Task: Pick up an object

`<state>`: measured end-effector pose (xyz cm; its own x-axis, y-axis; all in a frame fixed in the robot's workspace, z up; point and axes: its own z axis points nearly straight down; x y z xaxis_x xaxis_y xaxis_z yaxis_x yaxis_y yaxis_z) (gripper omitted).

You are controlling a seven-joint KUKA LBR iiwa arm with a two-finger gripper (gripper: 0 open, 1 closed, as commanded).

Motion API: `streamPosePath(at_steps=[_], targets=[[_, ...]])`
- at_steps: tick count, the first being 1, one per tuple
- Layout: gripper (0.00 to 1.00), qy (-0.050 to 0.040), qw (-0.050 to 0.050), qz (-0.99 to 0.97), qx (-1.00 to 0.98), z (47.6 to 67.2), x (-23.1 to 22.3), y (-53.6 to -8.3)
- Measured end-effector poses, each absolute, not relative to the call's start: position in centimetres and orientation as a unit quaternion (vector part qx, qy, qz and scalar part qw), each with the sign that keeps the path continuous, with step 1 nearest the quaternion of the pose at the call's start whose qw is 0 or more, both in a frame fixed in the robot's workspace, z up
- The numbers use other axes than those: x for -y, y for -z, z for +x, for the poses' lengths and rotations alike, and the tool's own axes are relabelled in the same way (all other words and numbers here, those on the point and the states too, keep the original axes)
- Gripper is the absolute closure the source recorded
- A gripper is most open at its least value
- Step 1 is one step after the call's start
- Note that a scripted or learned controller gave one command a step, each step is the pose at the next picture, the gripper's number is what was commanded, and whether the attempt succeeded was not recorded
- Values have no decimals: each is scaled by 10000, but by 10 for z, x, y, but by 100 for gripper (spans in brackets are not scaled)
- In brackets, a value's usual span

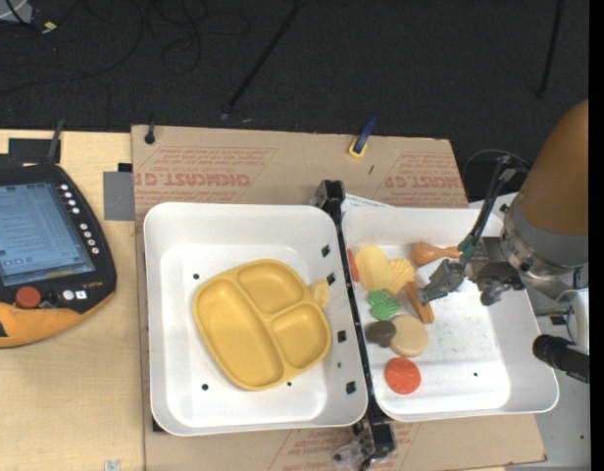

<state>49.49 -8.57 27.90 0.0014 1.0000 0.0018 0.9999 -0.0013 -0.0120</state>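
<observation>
The gripper hangs over crowded toy food, its finger state impossible to tell; pieces packed just beside and beneath it could deflect any grasp.

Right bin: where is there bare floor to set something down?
Free: the right bin floor right of the red disc, below the gripper. Crowded: its left side, toys packed against the divider.

A robotics lab is showing here: a teach pendant is lying on the bench (cables trailing behind), beside taped cardboard
</observation>
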Motion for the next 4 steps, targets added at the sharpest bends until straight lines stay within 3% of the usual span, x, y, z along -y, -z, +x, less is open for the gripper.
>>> streamPosePath(at_steps=[1, 4], targets=[[0, -8, 14, -7070, 7072, 496, 86, -283], [0, -26, 42, -7070, 7072, 496, 81, -110]])
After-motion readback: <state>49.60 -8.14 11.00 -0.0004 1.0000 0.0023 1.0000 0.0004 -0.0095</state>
